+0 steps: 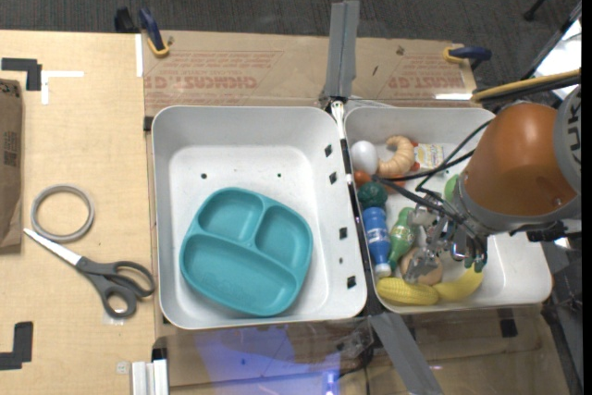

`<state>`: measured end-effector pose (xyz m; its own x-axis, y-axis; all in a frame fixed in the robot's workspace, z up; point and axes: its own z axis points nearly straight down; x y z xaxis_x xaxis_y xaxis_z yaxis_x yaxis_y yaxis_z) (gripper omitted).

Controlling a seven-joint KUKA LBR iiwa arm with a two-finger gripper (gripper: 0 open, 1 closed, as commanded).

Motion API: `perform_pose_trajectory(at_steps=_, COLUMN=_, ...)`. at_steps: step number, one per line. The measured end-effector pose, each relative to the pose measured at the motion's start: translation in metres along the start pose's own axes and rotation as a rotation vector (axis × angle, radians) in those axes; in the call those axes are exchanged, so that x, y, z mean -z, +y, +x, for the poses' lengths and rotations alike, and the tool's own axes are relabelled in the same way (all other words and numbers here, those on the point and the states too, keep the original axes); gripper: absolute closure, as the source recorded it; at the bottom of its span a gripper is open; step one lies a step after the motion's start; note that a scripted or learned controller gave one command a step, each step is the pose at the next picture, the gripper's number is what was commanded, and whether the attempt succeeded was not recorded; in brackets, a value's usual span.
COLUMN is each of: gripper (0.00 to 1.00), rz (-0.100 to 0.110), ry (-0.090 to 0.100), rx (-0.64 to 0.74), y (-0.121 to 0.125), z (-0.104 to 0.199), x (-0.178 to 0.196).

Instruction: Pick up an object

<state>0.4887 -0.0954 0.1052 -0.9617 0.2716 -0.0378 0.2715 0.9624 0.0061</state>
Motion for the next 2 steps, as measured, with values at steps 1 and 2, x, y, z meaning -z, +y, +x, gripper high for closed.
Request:
perform_pose_trajectory(at_steps=1, gripper=0.0, rz=0.001, ry=-0.001, rx=0.012, y=0.0, z=0.0, x=0.0)
perform_pose_trajectory(at_steps=2, gripper=1.0, rz=0.002, ry=-0.017, rx=0.01, y=-0.001, z=-0.005, x=0.011)
